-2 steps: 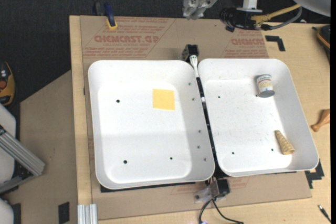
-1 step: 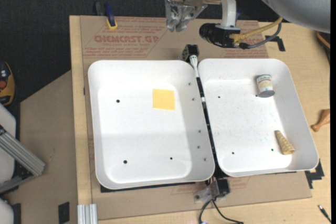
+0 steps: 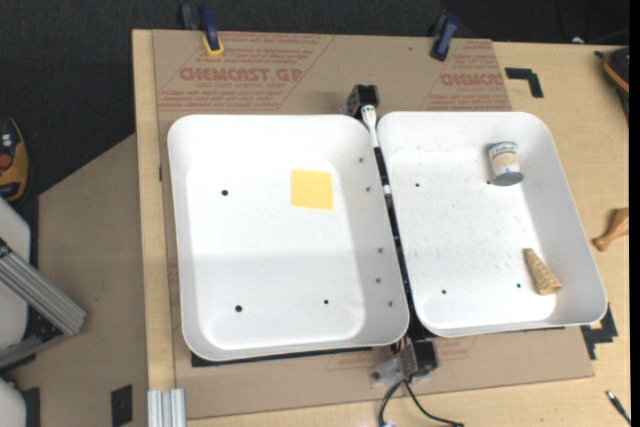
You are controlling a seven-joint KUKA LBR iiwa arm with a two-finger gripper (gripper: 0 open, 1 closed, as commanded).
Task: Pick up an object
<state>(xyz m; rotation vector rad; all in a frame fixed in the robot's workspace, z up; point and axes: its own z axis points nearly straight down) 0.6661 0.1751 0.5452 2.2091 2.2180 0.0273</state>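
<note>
Brown tabletop (image 3: 300,65) carrying two white bins. Right bin (image 3: 560,215): tan cone (image 3: 542,272) near the front, small canister (image 3: 504,163) farther back. Left bin (image 3: 200,215): yellow square (image 3: 312,189). Claw state: cannot tell.

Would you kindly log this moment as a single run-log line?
left bin: yellow square | right bin: small jar, tan cone | pick: not yet done

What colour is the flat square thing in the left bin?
The flat square is yellow, plain and without pattern, as the camera view shows.
</note>
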